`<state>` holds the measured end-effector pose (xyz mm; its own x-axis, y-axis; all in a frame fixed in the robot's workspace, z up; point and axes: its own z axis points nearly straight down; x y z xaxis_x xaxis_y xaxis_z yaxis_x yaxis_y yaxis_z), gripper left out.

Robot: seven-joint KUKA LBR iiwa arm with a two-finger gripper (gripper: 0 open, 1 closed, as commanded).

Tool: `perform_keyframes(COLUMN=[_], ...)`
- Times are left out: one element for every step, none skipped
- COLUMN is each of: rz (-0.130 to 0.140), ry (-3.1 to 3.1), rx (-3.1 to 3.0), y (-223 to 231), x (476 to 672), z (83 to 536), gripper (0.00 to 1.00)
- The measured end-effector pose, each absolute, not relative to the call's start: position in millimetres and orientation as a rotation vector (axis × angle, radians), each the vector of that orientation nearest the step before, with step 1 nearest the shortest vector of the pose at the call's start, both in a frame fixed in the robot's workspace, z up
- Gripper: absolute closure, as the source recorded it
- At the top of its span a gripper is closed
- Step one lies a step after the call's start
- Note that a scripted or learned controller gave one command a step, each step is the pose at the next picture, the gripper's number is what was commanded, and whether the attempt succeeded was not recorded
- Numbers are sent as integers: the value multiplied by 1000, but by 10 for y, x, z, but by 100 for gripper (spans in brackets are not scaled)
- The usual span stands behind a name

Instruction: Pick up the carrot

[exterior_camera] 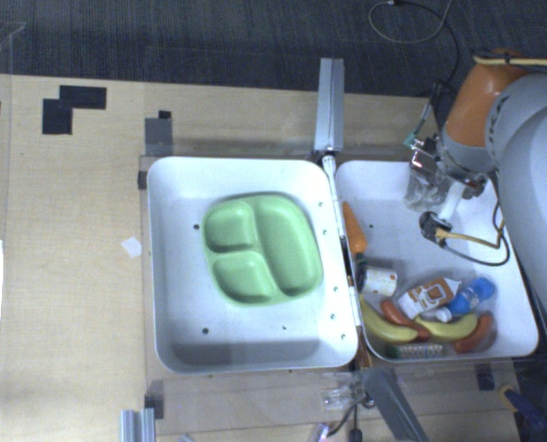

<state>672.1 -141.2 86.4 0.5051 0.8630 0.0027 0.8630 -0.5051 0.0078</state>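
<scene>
The carrot (353, 229) lies in the right bin (384, 187), pressed along its left wall, just beside the divider between the two bins, pointing from far to near. It lies apart from the other things, with bare bin floor to its right.

The gripper (427, 191) hangs over the far right part of the same bin, well apart from the carrot, at the end of the grey arm (531, 182) with its orange band (476, 99). Whether it is clenched or released cannot be told from this angle; nothing is seen in its grasp. A cable (467, 240) loops just near of it.

At the near end of the right bin sits a crowded heap: a banana (389, 326), a second banana (447, 328), a small carton (427, 296), a white cup (378, 279), a blue-capped bottle (467, 298) and a reddish sausage (473, 332). The heap begins just near of the carrot's near tip.

The left bin (177, 247) holds a green tray (260, 248) with three compartments.
</scene>
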Motion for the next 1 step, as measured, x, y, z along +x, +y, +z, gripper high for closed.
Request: perform_keyframes(rz=[0], ry=[1779], rx=[2591], y=[-1364], x=[6222], z=[938], gripper=[100])
